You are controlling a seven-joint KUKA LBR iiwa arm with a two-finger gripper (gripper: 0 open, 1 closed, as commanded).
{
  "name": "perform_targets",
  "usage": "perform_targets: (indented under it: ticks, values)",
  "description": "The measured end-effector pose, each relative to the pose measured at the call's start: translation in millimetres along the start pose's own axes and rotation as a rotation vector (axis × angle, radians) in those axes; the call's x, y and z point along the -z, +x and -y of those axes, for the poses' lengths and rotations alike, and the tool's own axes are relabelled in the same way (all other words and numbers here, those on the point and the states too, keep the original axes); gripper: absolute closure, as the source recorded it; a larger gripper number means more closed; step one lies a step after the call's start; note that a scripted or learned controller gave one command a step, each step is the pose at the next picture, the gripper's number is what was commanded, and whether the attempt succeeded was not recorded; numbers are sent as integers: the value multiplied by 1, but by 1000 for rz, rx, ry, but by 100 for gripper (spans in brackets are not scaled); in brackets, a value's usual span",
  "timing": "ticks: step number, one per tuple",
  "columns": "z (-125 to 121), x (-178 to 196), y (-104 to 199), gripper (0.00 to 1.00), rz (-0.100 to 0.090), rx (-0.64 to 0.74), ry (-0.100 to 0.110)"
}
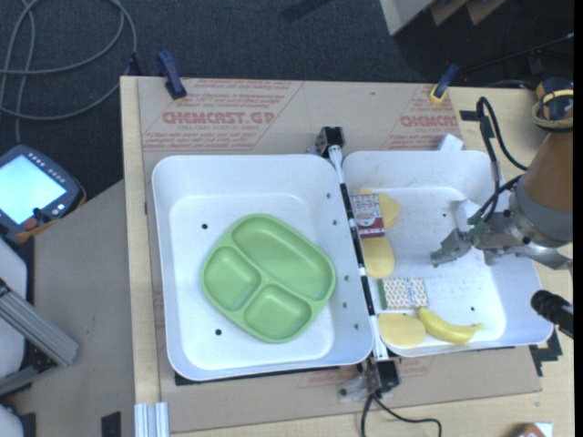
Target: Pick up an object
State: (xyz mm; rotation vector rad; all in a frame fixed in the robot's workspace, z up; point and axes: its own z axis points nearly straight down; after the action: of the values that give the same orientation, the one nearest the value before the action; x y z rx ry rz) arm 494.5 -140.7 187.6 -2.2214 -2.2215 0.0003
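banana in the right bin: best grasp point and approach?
Grip the banana across its thick middle, coming straight down from above. It lies flat on the right bin floor, long axis roughly left-right, with free floor on its upper side; close the fingers across the narrow width. The gripper is above and apart from it.

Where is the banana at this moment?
In the camera view the banana lies in the right bin, near its front edge, just right of a pale yellow round piece and below a small patterned packet.
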Motion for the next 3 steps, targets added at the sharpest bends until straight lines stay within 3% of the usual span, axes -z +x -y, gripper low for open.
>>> perform_targets:
  ticks: [1,2,3]
  values:
    - [-6,-97,28,0,0,1,-4]
    - [-25,-103,46,0,0,0,-3]
    - [-63,-103,48,0,0,1,-1]
